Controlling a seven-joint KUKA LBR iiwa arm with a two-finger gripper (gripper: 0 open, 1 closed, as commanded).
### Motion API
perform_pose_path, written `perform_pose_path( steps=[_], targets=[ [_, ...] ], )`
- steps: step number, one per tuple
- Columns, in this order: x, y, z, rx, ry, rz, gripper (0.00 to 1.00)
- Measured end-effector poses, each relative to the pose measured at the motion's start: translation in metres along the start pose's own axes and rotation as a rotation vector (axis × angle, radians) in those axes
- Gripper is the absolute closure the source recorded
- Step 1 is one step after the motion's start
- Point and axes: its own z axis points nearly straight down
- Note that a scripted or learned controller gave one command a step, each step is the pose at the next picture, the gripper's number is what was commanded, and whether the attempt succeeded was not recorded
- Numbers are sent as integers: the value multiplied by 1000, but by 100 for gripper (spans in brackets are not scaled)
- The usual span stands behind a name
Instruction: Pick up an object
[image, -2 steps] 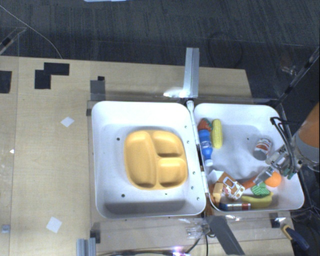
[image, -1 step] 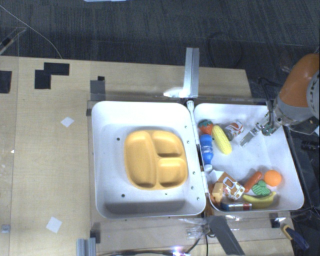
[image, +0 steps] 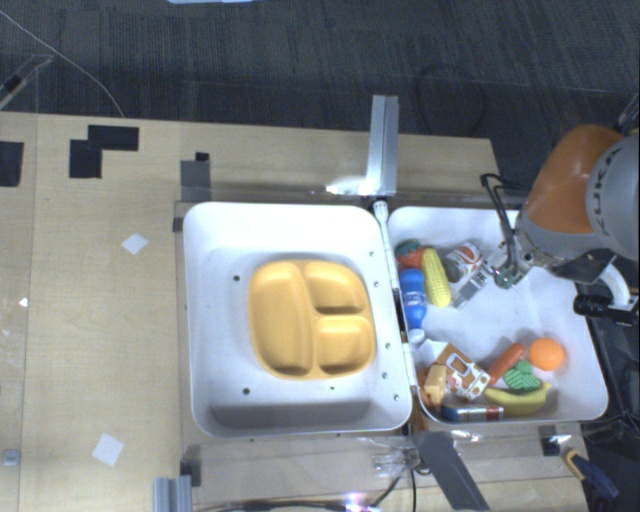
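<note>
I have the tool (image: 478, 282) low over the right bin (image: 590, 400), can't tell its state, angled at the yellow corn (image: 436, 277) and blue bottle (image: 412, 290) piled against the bin's left wall, nothing visibly held.

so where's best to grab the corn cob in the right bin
Take the corn cob across its narrow middle, coming straight down. It lies flat and long, running up-down in view, with a blue bottle close on its left, so the gap there looks tight.
</note>
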Motion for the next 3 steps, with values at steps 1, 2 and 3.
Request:
perform_pose_path(
  steps=[1,2,3],
  targets=[
    [-60,-5,-1,0,-3,-417,0],
    [-45,17,-40,-1,-2,-116,0],
    [-70,3,-30,1,-1,122,0]
  ],
)
